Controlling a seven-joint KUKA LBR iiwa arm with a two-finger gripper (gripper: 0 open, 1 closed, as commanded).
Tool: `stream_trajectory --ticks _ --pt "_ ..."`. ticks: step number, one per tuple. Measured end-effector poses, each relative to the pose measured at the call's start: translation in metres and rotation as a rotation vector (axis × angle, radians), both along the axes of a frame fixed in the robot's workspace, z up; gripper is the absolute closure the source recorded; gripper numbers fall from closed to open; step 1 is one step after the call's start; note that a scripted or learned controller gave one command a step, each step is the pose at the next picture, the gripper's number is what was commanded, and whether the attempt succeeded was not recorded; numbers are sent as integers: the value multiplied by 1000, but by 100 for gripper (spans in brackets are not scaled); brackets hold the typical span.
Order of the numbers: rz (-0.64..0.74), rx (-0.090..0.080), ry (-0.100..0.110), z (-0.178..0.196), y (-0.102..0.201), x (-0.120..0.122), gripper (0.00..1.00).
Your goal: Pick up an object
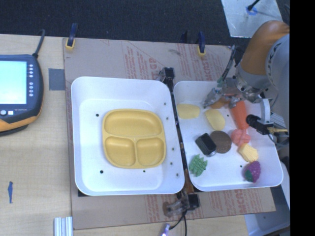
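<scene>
The right bin (224, 181) holds several toy foods. A pale yellow piece (188, 111) lies at its upper left, with another yellow piece (215, 118) beside it. An orange carrot (239, 114) and a pink piece (240, 136) lie along the right side. Lower down are a brown disc (222, 141), a black block (205, 144), a green broccoli (198, 164), a yellow corn piece (248, 153) and a magenta berry (252, 171). My gripper (216, 98) hangs low over the bin's top edge, just above the yellow pieces and left of the carrot's top.
The left bin (88, 97) carries a yellow divided plate (134, 136). A tablet-like pendant (17, 90) lies on the bench at far left. Clamps (169, 74) sit between the bins at the top and at the bottom (179, 205). The arm (261, 48) comes in from the upper right.
</scene>
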State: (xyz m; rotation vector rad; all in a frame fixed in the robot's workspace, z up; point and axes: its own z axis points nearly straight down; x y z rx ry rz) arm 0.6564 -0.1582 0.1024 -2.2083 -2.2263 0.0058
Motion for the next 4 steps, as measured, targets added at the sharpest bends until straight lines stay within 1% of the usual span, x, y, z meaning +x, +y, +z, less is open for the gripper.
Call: stream_trajectory --ticks 1,2,3,4 --pt "-2 6 -3 -10 -9 1 0" --pt "-3 -1 -2 -11 29 0 0" --pt "-5 -3 -3 -11 -7 -51 0" --pt "-3 -2 -3 -11 -11 -80 0"
